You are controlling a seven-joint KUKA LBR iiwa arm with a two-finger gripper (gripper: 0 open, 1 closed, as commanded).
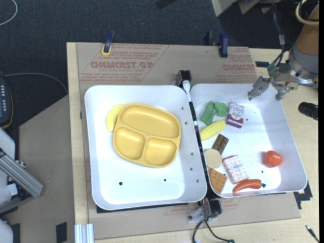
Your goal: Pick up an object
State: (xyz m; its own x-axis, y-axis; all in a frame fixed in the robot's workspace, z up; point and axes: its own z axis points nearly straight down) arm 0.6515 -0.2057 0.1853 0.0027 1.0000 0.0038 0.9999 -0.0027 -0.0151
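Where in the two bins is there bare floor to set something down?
Left bin: bare strip below the yellow tray. Right bin: open floor between the tomato, the red-and-white packet and the gripper. Crowded around the corn and waffle.

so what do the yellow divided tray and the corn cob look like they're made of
Yellow divided tray: looks like moulded plastic, with a smooth, slightly glossy surface, one even colour, rounded compartment walls. Corn cob: probably toy plastic or rubber, uniform pale yellow with a soft sheen; too small to tell which.
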